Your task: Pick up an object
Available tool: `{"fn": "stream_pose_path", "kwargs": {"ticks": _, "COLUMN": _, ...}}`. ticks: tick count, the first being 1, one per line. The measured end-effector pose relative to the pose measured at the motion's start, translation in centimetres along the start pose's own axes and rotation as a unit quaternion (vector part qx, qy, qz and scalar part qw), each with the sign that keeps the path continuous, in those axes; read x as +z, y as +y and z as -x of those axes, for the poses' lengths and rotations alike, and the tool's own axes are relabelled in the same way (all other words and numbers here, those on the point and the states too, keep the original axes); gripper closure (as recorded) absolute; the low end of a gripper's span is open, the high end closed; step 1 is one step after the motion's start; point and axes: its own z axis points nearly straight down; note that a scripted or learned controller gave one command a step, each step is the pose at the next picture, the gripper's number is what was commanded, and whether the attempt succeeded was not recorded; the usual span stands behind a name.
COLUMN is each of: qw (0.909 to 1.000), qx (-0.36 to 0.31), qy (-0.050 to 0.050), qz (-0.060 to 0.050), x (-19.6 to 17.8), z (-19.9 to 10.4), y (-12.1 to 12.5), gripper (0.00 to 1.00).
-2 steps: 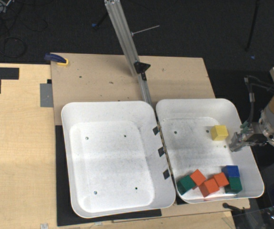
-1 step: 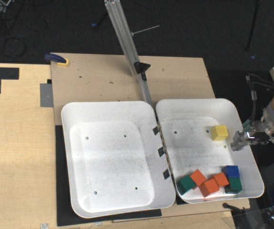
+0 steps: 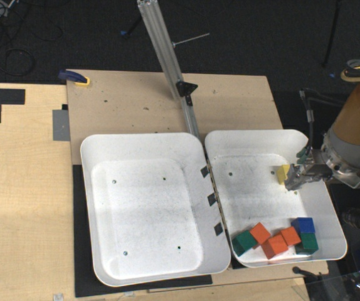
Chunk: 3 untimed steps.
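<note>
A small yellow block (image 3: 281,174) lay in the right bin (image 3: 249,149), toward its far right side and apart from the other pieces. The end effector (image 3: 296,177) sat just beside it on the right, low over the bin floor, so close that the two seemed to touch; whether its fingers were wide, narrow or closed on the block could not be told, since they showed as a dark, blurred cluster. The step in hand looked like the approach or the closing on this yellow block, with no lift yet.

Along the near edge of the same bin lay a huddle of blocks: a green block (image 3: 244,241), an orange block (image 3: 259,232), two more orange ones (image 3: 275,247) and (image 3: 290,236), a blue block (image 3: 304,225) and a darker green piece (image 3: 307,244) under it, all touching or nearly so.

The left bin (image 3: 105,152) stood beside it on the bench (image 3: 123,108), and a grey metal rail (image 3: 164,49) slanted up behind the two.

The next move probably called for centring the fingers about the yellow block before closing, then rising straight, as the bin wall stood near.
</note>
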Motion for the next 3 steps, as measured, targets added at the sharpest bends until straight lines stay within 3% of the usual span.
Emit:
{"fn": "stream_pose_path", "kwargs": {"ticks": 1, "qw": 1.0, "qx": -0.001, "qy": 0.0, "qz": 0.0, "x": -0.5, "z": -5.8, "y": 1.6, "gripper": 1.0}}
{"fn": "stream_pose_path", "kwargs": {"ticks": 3, "qw": 1.0, "qx": 0.0, "qy": 0.0, "qz": -0.001, "x": 1.8, "z": -15.7, "y": 4.8, "gripper": 1.0}}
